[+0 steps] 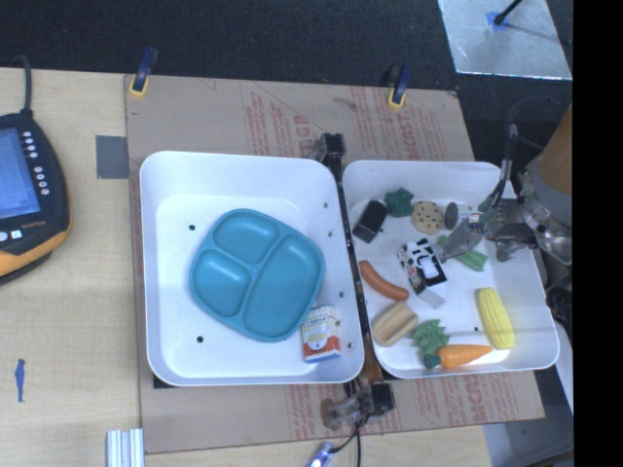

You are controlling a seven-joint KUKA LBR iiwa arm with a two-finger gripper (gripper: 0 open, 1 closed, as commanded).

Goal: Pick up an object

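My gripper (467, 230) reaches in from the right and hangs over the upper right part of the right bin (526, 358). It is just above a green toy piece (471, 258) and next to a round cookie (425, 216). Near it lie a black-and-white carton (421, 264), a green broccoli piece (397, 201) and a black block (370, 220). Lower in the bin are a red sausage (383, 280), a bun (393, 323), a yellow corn cob (494, 317), a carrot (463, 355) and a green leafy piece (427, 337).
The left bin (165, 339) holds a blue divided plate (257, 273) and a small carton (320, 333) by its lower right corner. A handheld control pendant (24, 195) lies on the bench at far left. Clamps (142, 74) hold the cardboard sheet under the bins.
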